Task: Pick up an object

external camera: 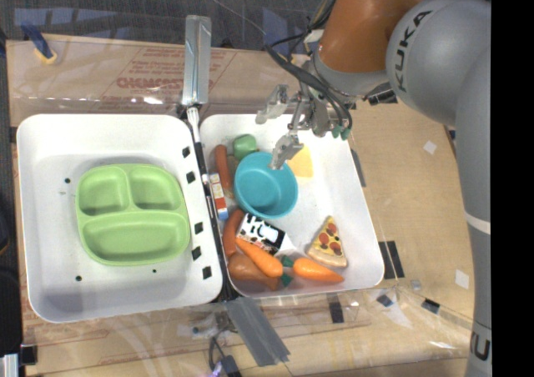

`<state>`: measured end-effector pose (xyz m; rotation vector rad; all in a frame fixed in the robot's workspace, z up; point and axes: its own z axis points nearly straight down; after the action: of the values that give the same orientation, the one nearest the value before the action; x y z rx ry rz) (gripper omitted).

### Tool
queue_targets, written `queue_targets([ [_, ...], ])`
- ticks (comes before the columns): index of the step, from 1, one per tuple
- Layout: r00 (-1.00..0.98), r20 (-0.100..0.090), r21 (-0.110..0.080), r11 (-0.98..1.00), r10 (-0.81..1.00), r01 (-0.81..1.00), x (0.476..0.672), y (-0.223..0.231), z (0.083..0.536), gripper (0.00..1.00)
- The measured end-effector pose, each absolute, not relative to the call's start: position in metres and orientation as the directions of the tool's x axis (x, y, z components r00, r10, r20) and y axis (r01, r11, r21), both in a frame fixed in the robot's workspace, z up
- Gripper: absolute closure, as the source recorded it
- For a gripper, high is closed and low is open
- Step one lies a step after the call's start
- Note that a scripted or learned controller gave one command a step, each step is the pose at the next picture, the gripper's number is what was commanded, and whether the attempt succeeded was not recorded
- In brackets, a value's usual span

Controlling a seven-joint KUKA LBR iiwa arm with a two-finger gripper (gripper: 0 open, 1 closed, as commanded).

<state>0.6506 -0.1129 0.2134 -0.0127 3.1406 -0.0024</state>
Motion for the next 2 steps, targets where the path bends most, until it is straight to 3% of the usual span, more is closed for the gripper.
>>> queue_targets([
  [1, -0.99, -0.007, -0.001, 0.99, 0.138, 0.138, 0.649, -0.097, 0.095, 0.0],
  [2, -0.995, -0.03, 0.0, 0.996, 0.091, 0.091, 0.584, -0.1, 0.101, 0.0],
])
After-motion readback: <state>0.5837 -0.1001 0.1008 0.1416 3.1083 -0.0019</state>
